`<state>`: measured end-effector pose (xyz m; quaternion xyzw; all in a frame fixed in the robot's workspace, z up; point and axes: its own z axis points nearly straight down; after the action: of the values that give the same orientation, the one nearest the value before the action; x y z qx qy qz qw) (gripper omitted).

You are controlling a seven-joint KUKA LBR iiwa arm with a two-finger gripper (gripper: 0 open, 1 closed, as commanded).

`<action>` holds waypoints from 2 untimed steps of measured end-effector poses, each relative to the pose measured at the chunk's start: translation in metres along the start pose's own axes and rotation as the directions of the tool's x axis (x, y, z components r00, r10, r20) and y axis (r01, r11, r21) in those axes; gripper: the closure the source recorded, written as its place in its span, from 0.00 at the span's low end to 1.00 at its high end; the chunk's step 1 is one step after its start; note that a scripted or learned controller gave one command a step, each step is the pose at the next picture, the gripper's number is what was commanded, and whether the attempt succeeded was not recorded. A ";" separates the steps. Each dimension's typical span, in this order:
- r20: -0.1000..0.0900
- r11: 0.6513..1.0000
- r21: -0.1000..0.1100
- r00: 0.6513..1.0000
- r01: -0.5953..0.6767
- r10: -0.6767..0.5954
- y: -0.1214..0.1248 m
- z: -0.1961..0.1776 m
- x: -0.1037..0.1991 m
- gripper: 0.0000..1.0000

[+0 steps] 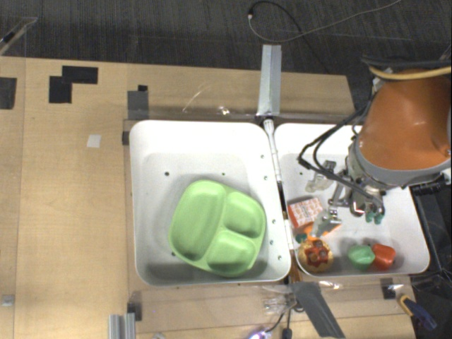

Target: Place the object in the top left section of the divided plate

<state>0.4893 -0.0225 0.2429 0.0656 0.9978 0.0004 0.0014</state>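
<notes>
Hanging over the right bin [417,210], the gripper [357,207] sits below the arm's orange band [409,126]; whether it is apart or together I cannot tell, and nothing visibly sits in it. Just beside it, toward the bin's left wall, lies a red-and-white packet [305,210]. Along the bin's near edge rest a round multicoloured item [316,255], a green object [361,255] and a red object [384,255], the last two touching. The green divided plate [217,227] lies in the left bin [152,154], toward its near right corner.
</notes>
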 end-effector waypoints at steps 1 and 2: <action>-0.001 0.999 -0.001 0.999 -0.053 0.053 0.001 0.056 0.001 0.00; 0.000 0.981 -0.001 0.981 0.194 -0.194 0.070 0.060 0.010 0.00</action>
<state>0.4888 0.0479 0.1832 -0.0321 0.9995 0.0009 0.0016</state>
